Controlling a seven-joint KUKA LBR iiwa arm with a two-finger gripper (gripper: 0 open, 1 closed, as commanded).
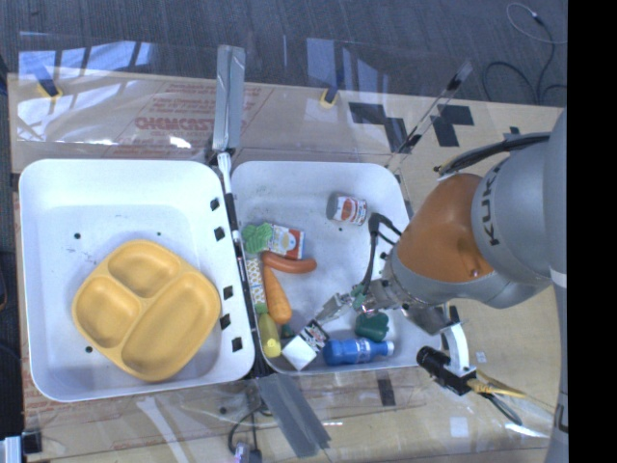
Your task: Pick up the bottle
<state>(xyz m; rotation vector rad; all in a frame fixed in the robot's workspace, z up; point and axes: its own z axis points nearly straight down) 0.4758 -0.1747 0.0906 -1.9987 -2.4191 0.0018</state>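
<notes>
Along the near wall of the right bin (318,174) lies the blue bottle (355,351) on its side, a white-capped container (302,348) just to its left. Just beyond, the gripper (339,304) hangs with fingers spread, pinching nothing, so the approach seems in hand; next it must shift nearer and descend over the bottle. Farther off lie a carrot (277,297), a sausage (290,264) and a small can (349,209).

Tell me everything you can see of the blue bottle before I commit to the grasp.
The blue bottle lies on its side near the front edge of the right bin, its long axis running left to right. Its body looks like glossy blue plastic; the right end is paler. A dark green item sits just behind it, seemingly touching. A white-capped object lies at its left end.
</notes>
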